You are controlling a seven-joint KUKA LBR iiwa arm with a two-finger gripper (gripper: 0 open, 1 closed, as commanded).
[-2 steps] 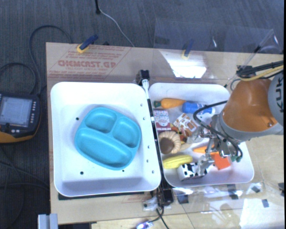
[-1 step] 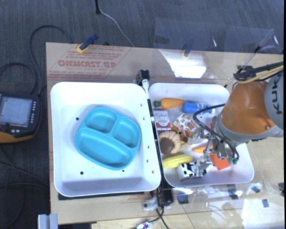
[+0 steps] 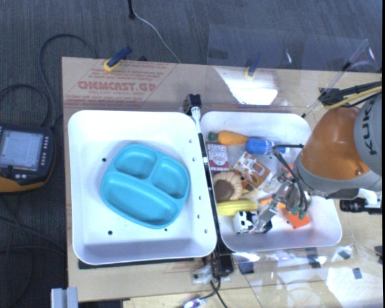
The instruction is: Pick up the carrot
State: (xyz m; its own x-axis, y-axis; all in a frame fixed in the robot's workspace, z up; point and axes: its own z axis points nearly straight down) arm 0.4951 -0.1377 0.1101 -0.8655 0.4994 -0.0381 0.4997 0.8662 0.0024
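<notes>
An orange carrot [image 3: 231, 137] with a green end lies near the far left corner of the right bin [image 3: 323, 239]. My gripper [image 3: 268, 215] hangs low over the near middle of that bin, well short of the carrot, above a yellow banana [image 3: 234, 207] and a black-and-white toy [image 3: 245, 221]. A small orange piece [image 3: 299, 221] lies just right of the gripper; I cannot tell what it is. The grey and orange wrist [image 3: 333, 153] hides part of the bin's right side.
The right bin also holds a blue item [image 3: 259, 146], a red-and-white packet [image 3: 217, 156], a brown box [image 3: 251, 169] and a round cookie [image 3: 228, 187]. A blue divided plate [image 3: 145, 183] sits in the left bin [image 3: 83, 172]. A pendant [image 3: 19, 156] lies at the far left.
</notes>
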